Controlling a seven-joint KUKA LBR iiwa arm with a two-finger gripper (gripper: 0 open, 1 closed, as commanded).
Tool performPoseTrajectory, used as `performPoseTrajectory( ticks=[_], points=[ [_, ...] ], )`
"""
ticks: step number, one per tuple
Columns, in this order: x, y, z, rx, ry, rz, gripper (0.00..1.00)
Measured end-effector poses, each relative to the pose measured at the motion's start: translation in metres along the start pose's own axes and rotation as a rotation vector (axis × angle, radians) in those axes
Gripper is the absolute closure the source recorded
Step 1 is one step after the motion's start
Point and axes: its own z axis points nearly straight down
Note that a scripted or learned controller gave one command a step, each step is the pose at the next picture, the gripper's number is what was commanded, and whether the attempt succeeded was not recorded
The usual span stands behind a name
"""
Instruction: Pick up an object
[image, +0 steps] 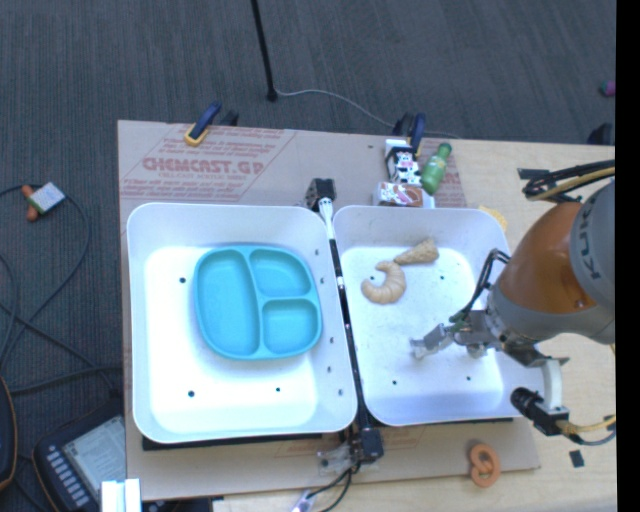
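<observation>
Gripper (432, 344) low over right bin (420, 405) floor, at 5 o'clock from croissant (385, 282); jaw state: cannot tell. Second pastry (418, 253) at croissant's 1 o'clock. Blue divided plate (257, 301) in left bin (160, 400).

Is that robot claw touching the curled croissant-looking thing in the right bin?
Apart. The camera view shows bare white bin floor between the gripper and the curled pastry, which lies farther up the right bin.

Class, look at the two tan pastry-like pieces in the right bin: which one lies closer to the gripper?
The curled, croissant-shaped piece is closer to the gripper. The straighter piece lies beyond it, toward the bin's far edge.
</observation>
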Motion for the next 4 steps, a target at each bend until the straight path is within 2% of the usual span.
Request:
performPoseTrajectory(
  ticks=[1,2,3,4],
  points=[
    [-0.002,0.001,-0.01,-0.004,-0.005,0.002,1.0],
    [0.068,0.037,-0.052,0.005,0.001,-0.002,1.0],
    [0.055,0.033,-0.086,0.005,-0.001,0.0,1.0],
    [0.055,0.032,-0.086,0.006,-0.001,0.0,0.0]
  ],
)
